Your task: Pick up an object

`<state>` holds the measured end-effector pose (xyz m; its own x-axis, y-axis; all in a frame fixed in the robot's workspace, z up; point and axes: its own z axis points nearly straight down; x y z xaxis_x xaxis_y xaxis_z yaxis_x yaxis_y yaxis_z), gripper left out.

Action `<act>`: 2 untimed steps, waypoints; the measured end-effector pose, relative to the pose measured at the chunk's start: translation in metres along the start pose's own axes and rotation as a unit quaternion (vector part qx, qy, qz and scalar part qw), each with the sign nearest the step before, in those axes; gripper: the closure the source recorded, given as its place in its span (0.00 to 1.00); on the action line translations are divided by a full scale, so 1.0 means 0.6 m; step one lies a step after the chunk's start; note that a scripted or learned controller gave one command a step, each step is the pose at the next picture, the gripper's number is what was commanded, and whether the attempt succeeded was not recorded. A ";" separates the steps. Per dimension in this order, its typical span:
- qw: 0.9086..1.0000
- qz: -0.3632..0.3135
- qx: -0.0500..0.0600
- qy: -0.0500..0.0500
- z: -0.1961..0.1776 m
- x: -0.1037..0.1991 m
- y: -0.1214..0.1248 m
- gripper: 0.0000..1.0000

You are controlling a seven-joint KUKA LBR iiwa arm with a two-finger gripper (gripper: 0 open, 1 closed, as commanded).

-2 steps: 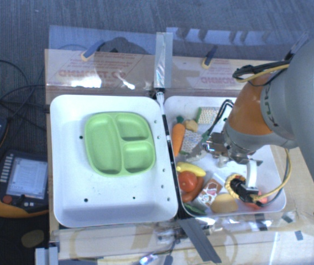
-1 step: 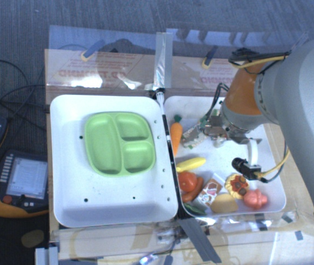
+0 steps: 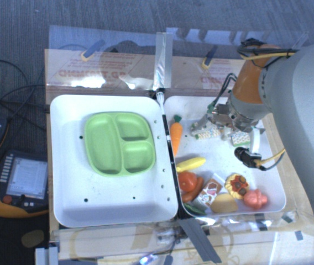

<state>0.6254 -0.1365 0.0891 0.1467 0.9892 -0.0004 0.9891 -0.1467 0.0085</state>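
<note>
The right bin (image 3: 273,175) holds several toy foods. An orange carrot (image 3: 176,136) lies along its left wall, with a yellow banana-like piece (image 3: 190,163) below it. A red tomato-like piece (image 3: 189,184), a small printed packet (image 3: 210,188), a round pizza-like piece (image 3: 236,184), a tan lump (image 3: 224,204) and a pink piece (image 3: 255,199) crowd the front. My gripper (image 3: 207,129) hangs low over the upper part of this bin, right of the carrot and apart from it. I see nothing held in it.
The left bin (image 3: 68,192) carries a green divided plate (image 3: 120,142). The grey arm with its orange band (image 3: 251,81) comes in from the upper right, and a black cable (image 3: 248,158) loops below the wrist. A tablet (image 3: 24,175) lies left of the bench.
</note>
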 end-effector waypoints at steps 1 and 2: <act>0.999 0.033 0.001 -0.002 0.001 0.026 0.072 0.00; 1.000 0.031 0.002 -0.005 -0.013 0.026 0.071 1.00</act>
<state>0.6700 -0.1272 0.0975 0.2079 0.9781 -0.0103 0.9782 -0.2078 0.0050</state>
